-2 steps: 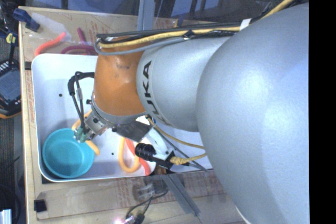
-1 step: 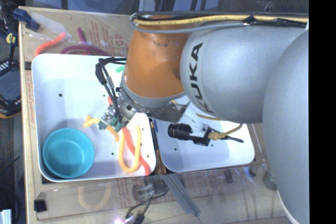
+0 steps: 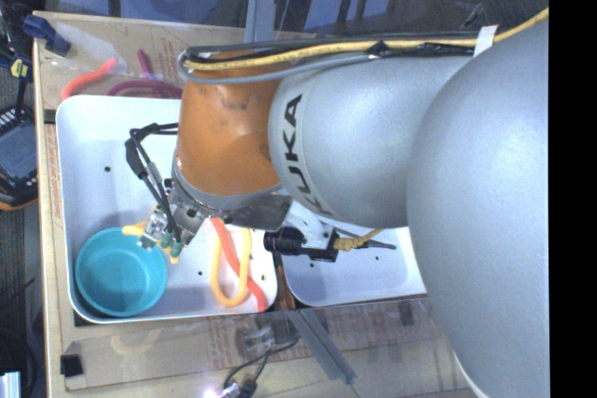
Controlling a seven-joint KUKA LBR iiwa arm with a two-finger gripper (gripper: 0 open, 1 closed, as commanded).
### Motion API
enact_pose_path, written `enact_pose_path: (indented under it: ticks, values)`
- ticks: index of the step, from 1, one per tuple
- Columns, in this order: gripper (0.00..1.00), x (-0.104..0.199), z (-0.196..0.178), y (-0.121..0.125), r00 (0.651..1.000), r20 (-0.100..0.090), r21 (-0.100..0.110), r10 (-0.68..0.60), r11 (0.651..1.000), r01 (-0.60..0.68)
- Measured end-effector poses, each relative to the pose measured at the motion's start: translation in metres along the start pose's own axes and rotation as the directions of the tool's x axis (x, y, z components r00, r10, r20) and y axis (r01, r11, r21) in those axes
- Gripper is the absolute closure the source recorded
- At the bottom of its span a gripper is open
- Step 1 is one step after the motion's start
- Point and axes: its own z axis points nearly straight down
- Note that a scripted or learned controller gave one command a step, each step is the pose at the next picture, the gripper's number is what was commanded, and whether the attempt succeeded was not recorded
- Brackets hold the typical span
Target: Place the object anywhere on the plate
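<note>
Camera view gives you the gripper (image 3: 166, 236) low at the rim of the blue plate (image 3: 119, 273), in the left bin's (image 3: 84, 144) near corner; a small yellow-green object (image 3: 160, 240) sits at its tip, probably for release. Bin walls crowd the plate; an orange loop (image 3: 231, 270) lies beside.

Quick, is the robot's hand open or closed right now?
End effector: cannot be told. It sits low in the left bin, at the blue bowl's edge.
</note>
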Motion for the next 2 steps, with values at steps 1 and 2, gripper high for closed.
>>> enact_pose_path:
  ticks: [1, 2]
  values:
    - [1.0, -0.077, 0.017, -0.024, 0.985, 0.004, -0.002, -0.171, 0.985, 0.171]
    - [1.0, -0.028, 0.044, 0.005, 0.88, 0.002, 0.0, -0.475, 0.88, 0.475]
